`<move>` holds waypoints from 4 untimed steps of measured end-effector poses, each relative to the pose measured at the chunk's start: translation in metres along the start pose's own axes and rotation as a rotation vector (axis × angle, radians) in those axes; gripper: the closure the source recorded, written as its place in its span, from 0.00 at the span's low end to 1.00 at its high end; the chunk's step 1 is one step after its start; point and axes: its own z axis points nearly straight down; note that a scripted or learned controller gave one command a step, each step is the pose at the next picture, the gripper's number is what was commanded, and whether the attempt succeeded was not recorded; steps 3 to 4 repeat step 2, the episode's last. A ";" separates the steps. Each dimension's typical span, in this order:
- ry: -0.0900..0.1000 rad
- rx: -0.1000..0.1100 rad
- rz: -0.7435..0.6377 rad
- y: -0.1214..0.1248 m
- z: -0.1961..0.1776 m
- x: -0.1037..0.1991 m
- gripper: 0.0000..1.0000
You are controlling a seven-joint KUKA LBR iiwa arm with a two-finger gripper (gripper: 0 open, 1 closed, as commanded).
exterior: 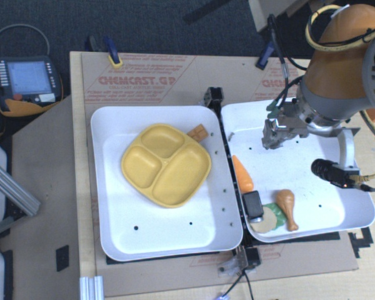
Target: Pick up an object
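Note:
My gripper (272, 140) hangs over the upper middle of the right bin (328, 227), pointing down, with nothing visible between its fingers. An orange carrot (242, 174) lies along the right bin's left wall, below and to the left of the gripper. Below it rests a small black block (252, 205), beside a pale green disc (270, 219) and a tan drumstick (288, 207). The left bin (112, 192) bears a yellow divided plate (166, 164), with a small brown block (197, 132) at its upper right edge.
A black cylindrical part (330, 170) with a cable juts over the right bin's right side. Black clamps (214, 97) sit on the divider between the bins. A teach pendant (26, 80) lies off the bench at far left.

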 end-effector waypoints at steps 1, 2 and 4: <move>0.000 0.006 0.001 0.009 0.019 0.053 1.00; -0.001 0.001 0.002 0.020 0.027 0.095 1.00; -0.001 0.001 0.002 0.020 0.027 0.095 1.00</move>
